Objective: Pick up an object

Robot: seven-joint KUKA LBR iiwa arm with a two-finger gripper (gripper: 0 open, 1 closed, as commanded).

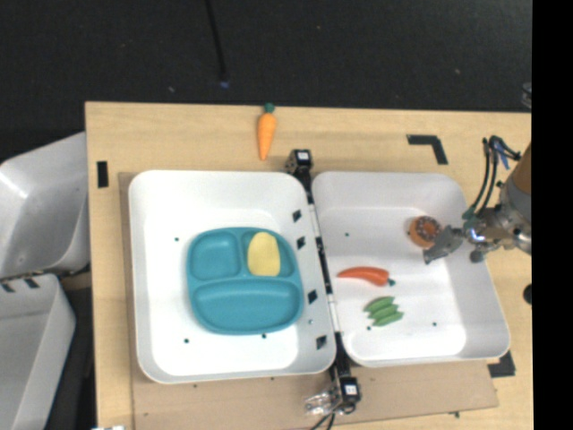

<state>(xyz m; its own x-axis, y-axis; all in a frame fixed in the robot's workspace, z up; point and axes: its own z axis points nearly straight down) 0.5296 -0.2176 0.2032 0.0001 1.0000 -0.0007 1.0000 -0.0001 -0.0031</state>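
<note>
In the right bin (448, 334) lie a red chili pepper (363, 276), a green pea pod (384, 311) below it, and a small round brown-orange object (423, 230) near the upper right. My gripper (439, 245) reaches in from the right edge, its tip just right of and below the brown object, close to it or touching. Whether anything is between its fingers is too small to tell.
The left bin (161, 330) holds a blue sectioned plate (243, 280) with a yellow piece (263, 253) in its upper right compartment. An orange carrot (266, 132) lies on the bench above the bins. Clips run along the seam between the bins (313, 267).
</note>
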